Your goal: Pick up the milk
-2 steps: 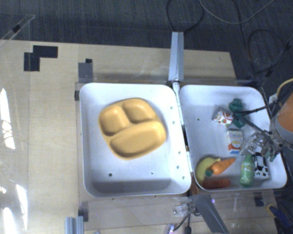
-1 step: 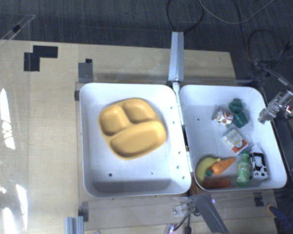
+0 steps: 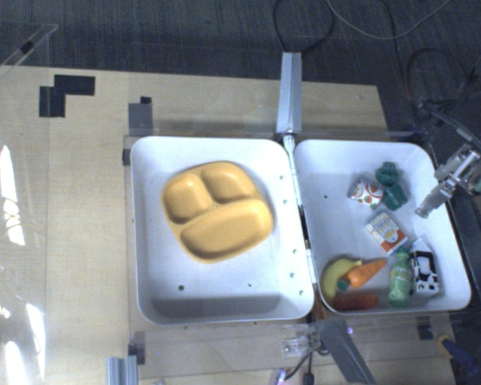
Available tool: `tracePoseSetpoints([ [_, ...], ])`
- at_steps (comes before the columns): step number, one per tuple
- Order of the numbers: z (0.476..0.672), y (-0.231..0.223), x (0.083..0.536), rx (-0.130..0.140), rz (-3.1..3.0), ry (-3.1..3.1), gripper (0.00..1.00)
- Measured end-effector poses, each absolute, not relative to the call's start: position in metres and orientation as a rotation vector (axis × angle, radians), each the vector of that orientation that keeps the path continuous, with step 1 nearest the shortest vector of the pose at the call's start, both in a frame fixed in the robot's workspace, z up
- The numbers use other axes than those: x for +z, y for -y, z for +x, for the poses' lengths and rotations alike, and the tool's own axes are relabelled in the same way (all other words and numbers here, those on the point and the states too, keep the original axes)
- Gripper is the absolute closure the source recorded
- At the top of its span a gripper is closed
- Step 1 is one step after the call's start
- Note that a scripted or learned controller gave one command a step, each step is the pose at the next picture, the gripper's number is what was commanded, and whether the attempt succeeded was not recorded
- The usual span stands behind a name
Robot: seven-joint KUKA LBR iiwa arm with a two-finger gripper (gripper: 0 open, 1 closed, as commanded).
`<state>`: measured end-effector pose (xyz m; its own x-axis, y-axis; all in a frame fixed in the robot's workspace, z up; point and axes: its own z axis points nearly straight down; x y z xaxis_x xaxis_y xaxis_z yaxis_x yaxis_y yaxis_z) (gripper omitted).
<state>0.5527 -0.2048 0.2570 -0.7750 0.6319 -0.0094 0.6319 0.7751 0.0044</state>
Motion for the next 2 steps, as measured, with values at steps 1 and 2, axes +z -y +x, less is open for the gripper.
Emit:
tracePoseSetpoints([
  [1, 0.648, 0.185, 0.13, 0.003, 1.02, -2.963, 0.0],
  [2, 0.586, 0.136, 0.114, 0.003, 0.999, -2.971, 0.0],
])
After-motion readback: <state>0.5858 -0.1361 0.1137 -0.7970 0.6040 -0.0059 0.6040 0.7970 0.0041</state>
